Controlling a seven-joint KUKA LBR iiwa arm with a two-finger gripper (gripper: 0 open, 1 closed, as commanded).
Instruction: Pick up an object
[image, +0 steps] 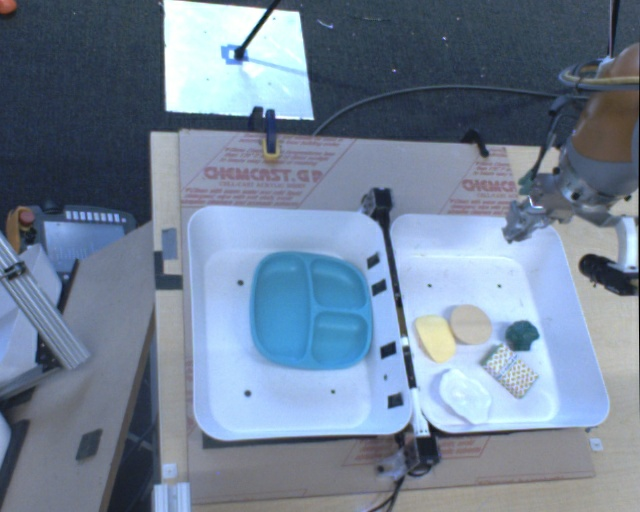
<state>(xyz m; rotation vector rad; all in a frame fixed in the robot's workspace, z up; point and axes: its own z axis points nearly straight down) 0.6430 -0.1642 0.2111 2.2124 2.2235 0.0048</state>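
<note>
The right bin (560, 290) holds a small cluster near its front: a yellow oval piece (435, 338), a tan round piece (470, 324), a dark green lump (522, 335), a checkered block (511, 371) and a white crumpled piece (465, 394). My gripper (521, 222) hangs over the far right corner of that bin, well behind the cluster, with nothing visible between its fingers.
The left bin (215, 300) carries a blue divided plate (310, 309). Black clips (385, 290) run along the seam between the bins. A yellow clamp (270, 135) sits at the board's far edge. A pendant and metal rail (40, 300) lie at the left.
</note>
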